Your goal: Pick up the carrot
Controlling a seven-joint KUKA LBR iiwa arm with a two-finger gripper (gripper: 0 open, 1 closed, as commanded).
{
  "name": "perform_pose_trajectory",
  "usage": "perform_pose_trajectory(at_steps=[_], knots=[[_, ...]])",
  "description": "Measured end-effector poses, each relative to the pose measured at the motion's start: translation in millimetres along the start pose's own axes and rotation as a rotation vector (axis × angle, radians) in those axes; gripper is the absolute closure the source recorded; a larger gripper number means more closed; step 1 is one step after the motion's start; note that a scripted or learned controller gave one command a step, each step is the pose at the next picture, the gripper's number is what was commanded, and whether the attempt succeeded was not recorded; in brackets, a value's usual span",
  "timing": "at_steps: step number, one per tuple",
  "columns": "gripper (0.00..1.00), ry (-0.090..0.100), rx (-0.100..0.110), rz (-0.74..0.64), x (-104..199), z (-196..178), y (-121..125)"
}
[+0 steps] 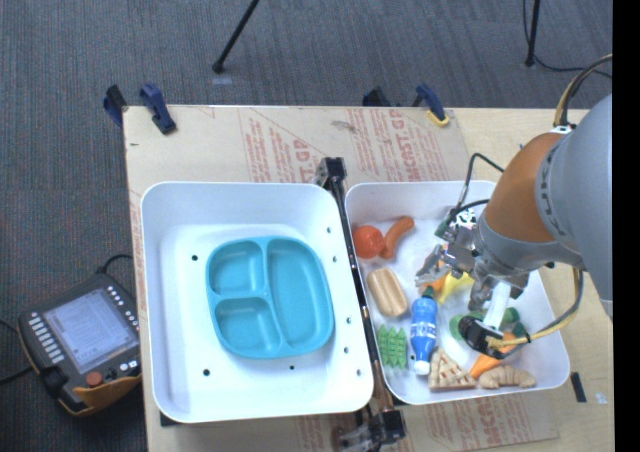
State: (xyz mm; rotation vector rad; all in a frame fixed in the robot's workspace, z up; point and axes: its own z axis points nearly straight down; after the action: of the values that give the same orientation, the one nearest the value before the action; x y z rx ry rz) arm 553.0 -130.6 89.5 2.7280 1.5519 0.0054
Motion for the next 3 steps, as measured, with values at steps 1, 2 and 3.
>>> perform_pose_trajectory(at_steps=[1,2,3], knots=[[0.00,-0.002,0.005,-0.234,24.3,1.0,-24.7],[0.00,-0.001,0.009,-0.129,22.4,2.0,3.9],[1.00,-0.001,0.014,-0.131,22.4,-7.4,3.3]])
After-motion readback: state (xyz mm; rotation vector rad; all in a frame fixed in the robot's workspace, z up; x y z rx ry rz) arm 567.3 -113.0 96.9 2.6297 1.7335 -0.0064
